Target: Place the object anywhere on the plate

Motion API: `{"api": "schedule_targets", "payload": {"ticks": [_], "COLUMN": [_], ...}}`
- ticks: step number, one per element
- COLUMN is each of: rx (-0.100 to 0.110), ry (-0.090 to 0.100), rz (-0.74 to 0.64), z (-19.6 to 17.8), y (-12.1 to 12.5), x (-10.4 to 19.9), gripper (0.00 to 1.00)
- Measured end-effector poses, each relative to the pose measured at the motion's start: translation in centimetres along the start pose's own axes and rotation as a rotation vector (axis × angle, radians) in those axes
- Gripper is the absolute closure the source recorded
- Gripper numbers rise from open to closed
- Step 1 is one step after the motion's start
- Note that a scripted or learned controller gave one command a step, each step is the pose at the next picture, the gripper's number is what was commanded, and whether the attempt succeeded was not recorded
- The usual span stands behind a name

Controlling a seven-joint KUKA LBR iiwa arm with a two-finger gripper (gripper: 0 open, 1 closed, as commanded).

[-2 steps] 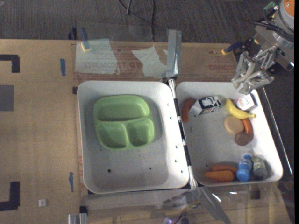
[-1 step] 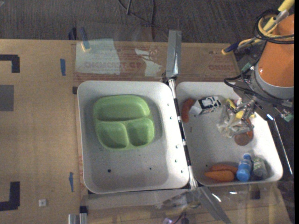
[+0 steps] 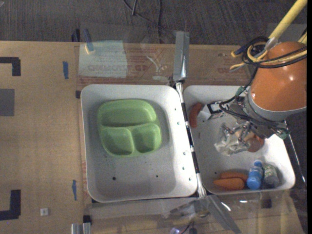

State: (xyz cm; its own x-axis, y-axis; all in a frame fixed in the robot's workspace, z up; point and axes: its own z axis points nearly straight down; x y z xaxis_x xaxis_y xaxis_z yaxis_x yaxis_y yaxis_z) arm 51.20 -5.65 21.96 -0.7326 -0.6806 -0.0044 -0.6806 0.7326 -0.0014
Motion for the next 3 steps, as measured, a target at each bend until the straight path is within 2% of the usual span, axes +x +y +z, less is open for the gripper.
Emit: {"api": "schedule_targets", "payload": {"ticks": [1, 2, 3], "rx": [0.001, 0.002, 0.001], "ry": [-0.001, -0.004, -0.005], "rz": [-0.084, -0.042, -0.005], "z": [2.1, 0.0, 1.9], "y": [-0.5, -2.2, -3.9], "x": [-2.1, -9.0, -13.2], "gripper": [1.00, 1.00, 1.00]}}
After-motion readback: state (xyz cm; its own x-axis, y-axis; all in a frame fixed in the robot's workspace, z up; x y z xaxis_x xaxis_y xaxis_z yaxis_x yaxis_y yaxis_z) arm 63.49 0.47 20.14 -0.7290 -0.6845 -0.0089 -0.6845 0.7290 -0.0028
